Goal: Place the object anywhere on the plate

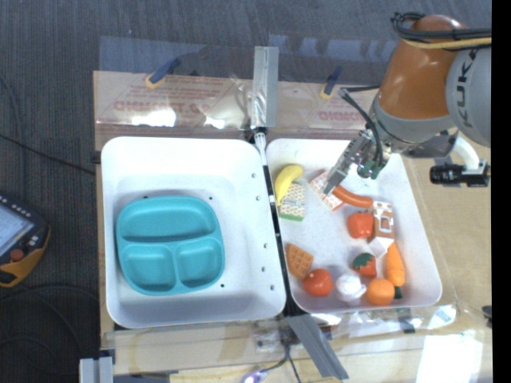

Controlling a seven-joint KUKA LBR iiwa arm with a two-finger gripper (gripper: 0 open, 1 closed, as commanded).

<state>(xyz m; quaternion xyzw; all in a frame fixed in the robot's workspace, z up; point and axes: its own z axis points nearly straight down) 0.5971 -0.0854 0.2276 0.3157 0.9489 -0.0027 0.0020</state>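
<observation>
Pincer (339, 174) low in right bin (419, 214), by the sausage (351, 196) and a card; finger state indeterminate. Plate (169, 242) sits in left bin. Advice: confirm grasp before lifting.

handheld controller (17, 246), 2 clamps (162, 72), perhaps plastic

KUKA arm (447, 70), grey with orange.

Rounded orange band just above the wrist, glossy under the lights; grey shell beyond it marked with black "KU" lettering. Below the band, a grey collar narrowing to a slim metallic gripper (351, 168) with green flecks.
</observation>
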